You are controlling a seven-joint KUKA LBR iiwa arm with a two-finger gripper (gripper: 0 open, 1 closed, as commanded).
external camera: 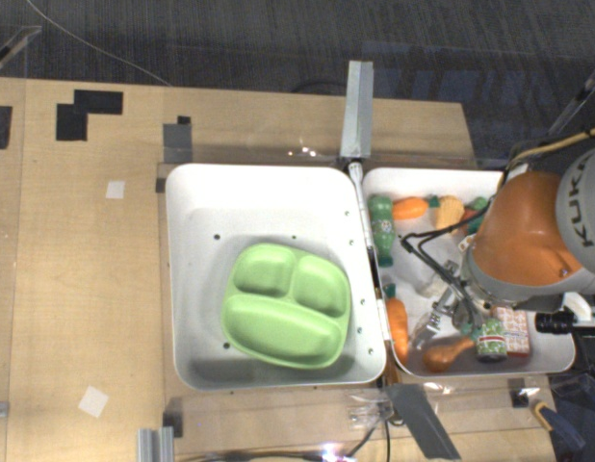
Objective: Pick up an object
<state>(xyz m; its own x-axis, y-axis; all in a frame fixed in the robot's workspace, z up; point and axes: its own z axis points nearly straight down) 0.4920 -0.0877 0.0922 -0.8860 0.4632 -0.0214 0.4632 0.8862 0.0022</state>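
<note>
Gripper working low in the right bin.

The gripper [440, 318] is hanging over an orange item [398, 323] and a brown one [446, 352]; its opening cannot be told. A green tray [286, 303] is sitting in the left bin [187, 258].

Desk [76, 287]: pale wood, black square markings near the far left corner. Left white bin [196, 219]: holds one green three-compartment tray [288, 304], lying tilted. Grey metal post [356, 109] stands between the bins at the far side. Dark carpet [230, 17] beyond the desk.
</note>
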